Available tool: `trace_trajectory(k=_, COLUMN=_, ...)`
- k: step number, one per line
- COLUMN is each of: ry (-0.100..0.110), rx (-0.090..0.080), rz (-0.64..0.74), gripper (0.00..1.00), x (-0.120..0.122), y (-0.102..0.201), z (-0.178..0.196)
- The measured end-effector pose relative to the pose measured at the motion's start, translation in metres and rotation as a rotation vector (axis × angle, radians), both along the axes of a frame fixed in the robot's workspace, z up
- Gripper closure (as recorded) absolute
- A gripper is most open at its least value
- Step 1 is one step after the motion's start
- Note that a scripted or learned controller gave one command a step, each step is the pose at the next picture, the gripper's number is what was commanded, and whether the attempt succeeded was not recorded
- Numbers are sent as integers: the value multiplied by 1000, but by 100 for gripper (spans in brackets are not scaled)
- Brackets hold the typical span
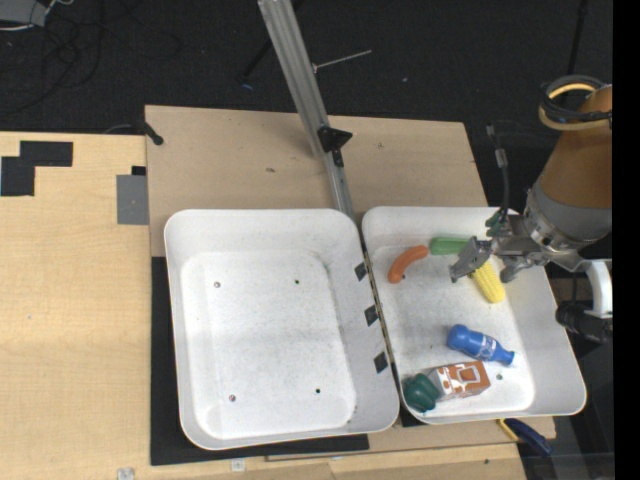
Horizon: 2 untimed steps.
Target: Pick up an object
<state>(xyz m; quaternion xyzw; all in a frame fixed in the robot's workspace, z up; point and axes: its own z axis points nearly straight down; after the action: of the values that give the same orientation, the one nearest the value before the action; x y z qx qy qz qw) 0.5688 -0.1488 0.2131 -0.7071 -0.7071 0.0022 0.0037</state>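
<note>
Camera view shows two white bins: the left bin (pixel 265 328) and the right bin (pixel 540 388). Over the right bin's upper part the gripper (pixel 490 260) spreads its fingers open above the yellow corn (pixel 489 284), beside a green object (pixel 449 245), an orange sausage (pixel 406 262), a brown bottle (pixel 452 383) and a blue bottle (pixel 479 344).

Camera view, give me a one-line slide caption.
Gripper poised over yellow corn in right bin, beside orange, green and blue items.
</note>
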Motion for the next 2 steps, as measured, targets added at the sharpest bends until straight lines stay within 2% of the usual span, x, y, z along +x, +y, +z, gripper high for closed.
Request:
trace_trajectory(k=1, ry=1, rx=0, rz=-2, gripper=0, x=2, y=9, z=-60)
trace_trajectory(k=2, ry=1, rx=0, rz=-1, gripper=0, x=-9, y=11, z=-110)
